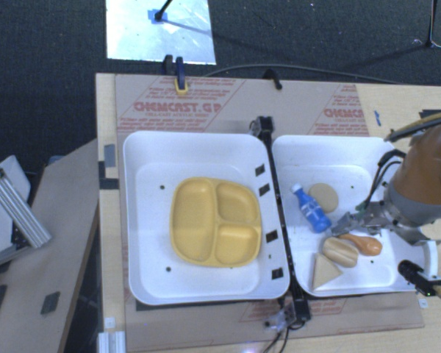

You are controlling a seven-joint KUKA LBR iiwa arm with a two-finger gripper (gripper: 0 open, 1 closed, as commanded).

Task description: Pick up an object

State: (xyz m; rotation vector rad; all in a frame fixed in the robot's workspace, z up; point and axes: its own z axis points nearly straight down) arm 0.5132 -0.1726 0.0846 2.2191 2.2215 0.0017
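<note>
Nearest in the right bin (301, 197) lies a pale wedge (324, 271), like a slice of cheese or bread, down in the near corner. Just beyond it sits a tan bread roll (340, 251), and it touches the wedge. Right beside the roll, on its right, lies an orange piece (364, 244) shaped like a carrot or a sausage.

The tool (350, 225) hangs low over these things, right by the orange piece and the roll. It comes in from the right on the grey arm with its orange band (428, 169). I cannot tell from here if the tool is released or clenched, and I see nothing held in it.

A bit farther and to the left lies a little blue bottle (310, 207) on its side. Next to it, farther still, is a round tan disc (324, 195), like a cookie.

The left bin (151, 160) holds a yellow tray (216, 220) with three parts. Both bins sit on the table (228, 101).

I think the step now is the reach: the tool is getting down to a thing to pick, most likely the orange piece or the roll. Next it needs to drop straight over one thing, close on it snugly and lift. The roll, wedge and orange piece lie close together, so it could bump one while going for another.
</note>
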